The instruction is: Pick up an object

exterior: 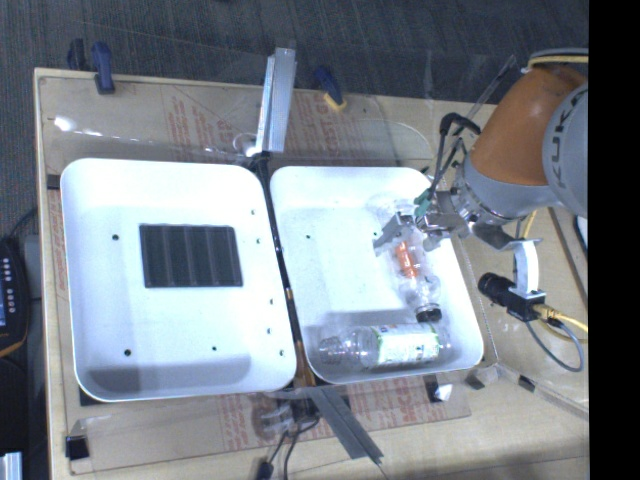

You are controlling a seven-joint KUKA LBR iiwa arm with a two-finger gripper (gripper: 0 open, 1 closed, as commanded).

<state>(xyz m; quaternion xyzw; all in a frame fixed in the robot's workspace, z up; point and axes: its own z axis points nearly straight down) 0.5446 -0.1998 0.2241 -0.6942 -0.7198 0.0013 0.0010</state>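
Item 1. Gripper (pixel 400 230): over the upper right part of the right bin (pixel 330 193), reaching in from the right edge. Finger state: cannot tell; the metal parts blur into the clear plastic beneath.

Item 2. Small clear bottle with orange contents (pixel 410 263): directly under and just below the gripper, lying roughly lengthwise toward the near wall, dark cap (pixel 428 315) at its near end. Whether the gripper touches it cannot be told. Judged the nearest candidate for pickup.

Item 3. Large clear bottle with a white label (pixel 385 348): lying on its side along the near wall of the right bin, just beside the small bottle's cap end.

Item 4. Left bin (pixel 90 268): holds a dark ribbed rectangular panel (pixel 190 255), well apart from the gripper.

Item 5. Arm (pixel 520 148): orange band at the right, cables trailing onto the bench (pixel 150 103).

Handling note, as judgement: the small bottle is round, smooth and likely to roll or squirt out. Close across its narrow width at mid-body, not along its length, centred before descent. Keep clear of the bin's right wall, which sits near. Lift straight up and slowly.
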